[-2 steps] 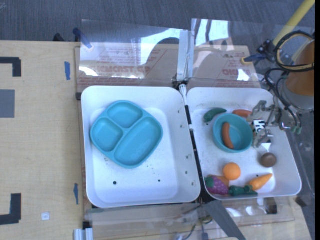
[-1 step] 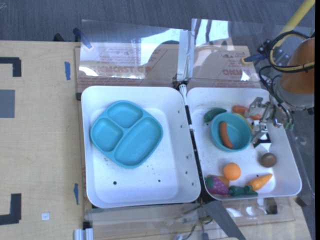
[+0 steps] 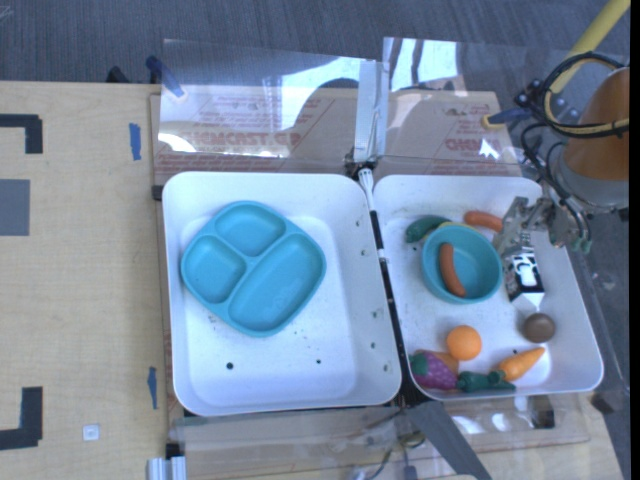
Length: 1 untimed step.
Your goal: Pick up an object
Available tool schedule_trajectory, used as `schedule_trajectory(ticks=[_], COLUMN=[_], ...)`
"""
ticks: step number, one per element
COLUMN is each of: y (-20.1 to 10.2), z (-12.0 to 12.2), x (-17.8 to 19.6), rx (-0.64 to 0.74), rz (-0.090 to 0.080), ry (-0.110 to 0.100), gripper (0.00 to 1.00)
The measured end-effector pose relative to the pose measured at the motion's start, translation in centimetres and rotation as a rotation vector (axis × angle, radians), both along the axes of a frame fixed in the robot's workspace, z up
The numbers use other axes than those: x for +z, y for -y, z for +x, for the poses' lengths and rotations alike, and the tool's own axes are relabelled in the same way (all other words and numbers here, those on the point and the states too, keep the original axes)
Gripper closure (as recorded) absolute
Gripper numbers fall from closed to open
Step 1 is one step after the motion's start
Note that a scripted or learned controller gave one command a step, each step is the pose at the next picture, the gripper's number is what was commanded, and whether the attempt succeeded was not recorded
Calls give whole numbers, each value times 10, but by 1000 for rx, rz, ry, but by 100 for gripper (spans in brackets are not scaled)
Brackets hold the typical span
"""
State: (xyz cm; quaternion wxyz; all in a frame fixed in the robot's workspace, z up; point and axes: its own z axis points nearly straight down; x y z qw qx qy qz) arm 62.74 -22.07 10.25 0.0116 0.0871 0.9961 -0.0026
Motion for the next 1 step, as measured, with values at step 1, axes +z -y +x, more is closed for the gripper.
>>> schedule_trajectory(ticks=[1], y=[-1], z=[0], x=[-1], rx=[0], rz=[1], ry=[-2], gripper=[0])
